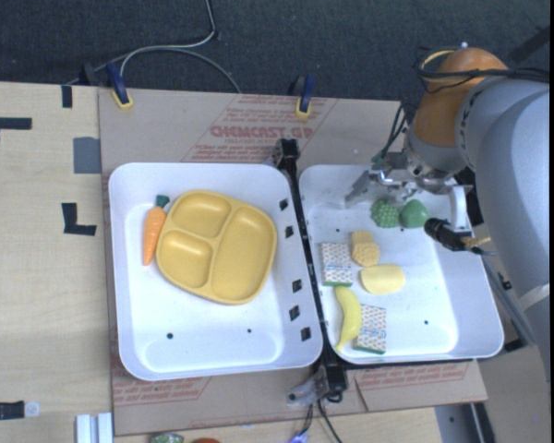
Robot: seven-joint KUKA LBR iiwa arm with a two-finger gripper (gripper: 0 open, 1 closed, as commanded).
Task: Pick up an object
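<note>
- The gripper [377, 185] sits over the far part of the right bin [462, 326]; I cannot tell its state.
- Two green toy vegetables [398, 214] lie just near of it.
- Nearer in that bin: a yellow ridged piece [365, 247], a pale lemon-like piece [382, 279], a banana [349, 314] and two patterned packets [337, 261].
- In the left bin [203, 353] a yellow divided plate [216, 245] has a carrot [152, 232] just to its left.

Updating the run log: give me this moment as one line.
arm: over right bin | gripper: above green toy, nothing seen held | left bin: yellow divided plate, carrot | pick: not yet done
</note>
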